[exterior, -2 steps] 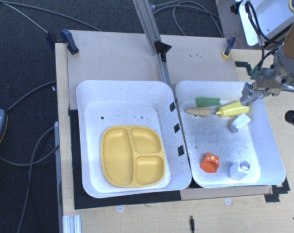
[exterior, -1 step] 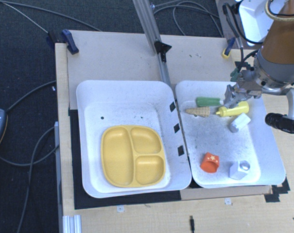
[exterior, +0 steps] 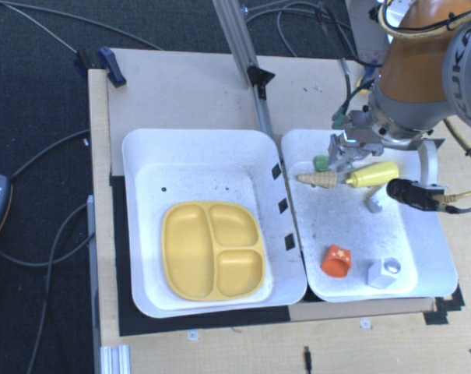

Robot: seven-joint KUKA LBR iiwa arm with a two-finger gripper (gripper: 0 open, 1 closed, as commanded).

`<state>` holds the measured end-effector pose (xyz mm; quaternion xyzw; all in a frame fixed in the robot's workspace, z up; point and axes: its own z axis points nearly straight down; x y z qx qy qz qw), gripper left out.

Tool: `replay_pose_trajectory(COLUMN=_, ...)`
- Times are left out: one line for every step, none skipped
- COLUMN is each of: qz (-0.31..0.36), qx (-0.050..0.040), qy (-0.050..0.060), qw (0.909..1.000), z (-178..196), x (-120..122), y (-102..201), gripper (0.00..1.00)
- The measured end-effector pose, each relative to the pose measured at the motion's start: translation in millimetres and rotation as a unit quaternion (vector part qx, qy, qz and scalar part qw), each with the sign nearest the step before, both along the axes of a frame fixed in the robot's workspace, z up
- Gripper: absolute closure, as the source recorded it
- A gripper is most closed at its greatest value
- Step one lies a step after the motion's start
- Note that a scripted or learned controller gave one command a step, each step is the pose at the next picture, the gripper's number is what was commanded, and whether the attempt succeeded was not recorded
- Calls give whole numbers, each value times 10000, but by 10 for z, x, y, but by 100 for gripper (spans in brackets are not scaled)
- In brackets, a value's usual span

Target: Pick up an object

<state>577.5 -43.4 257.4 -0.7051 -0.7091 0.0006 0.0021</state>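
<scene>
The right bin (exterior: 430,267) holds several small objects. A tan cone-shaped piece (exterior: 316,180) lies near its left wall, next to a yellow bottle-like piece (exterior: 371,174). A small green item (exterior: 321,163) sits just behind the cone. An orange cup with a star (exterior: 336,261) and a grey-white block with a hole (exterior: 384,272) rest near the front. A grey peg (exterior: 375,202) lies mid-bin. My gripper (exterior: 342,156) hangs low over the back of this bin, just above the cone and the yellow piece, with nothing seen between its fingers.
The left bin (exterior: 142,162) holds a yellow three-compartment plate (exterior: 212,249). A metal pole (exterior: 235,29) rises from the bench behind the bins. A black cable connector (exterior: 410,193) hangs by the arm at the right. Cables lie on the dark floor.
</scene>
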Motion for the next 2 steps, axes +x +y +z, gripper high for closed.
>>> replay_pose_trajectory(qz=8, qx=-2, qy=-23, qw=10000, z=18, x=69, y=552, gripper=100)
replay_pose_trajectory(qz=9, qx=2, qy=-22, qw=10000, z=-48, x=123, y=1163, gripper=100)
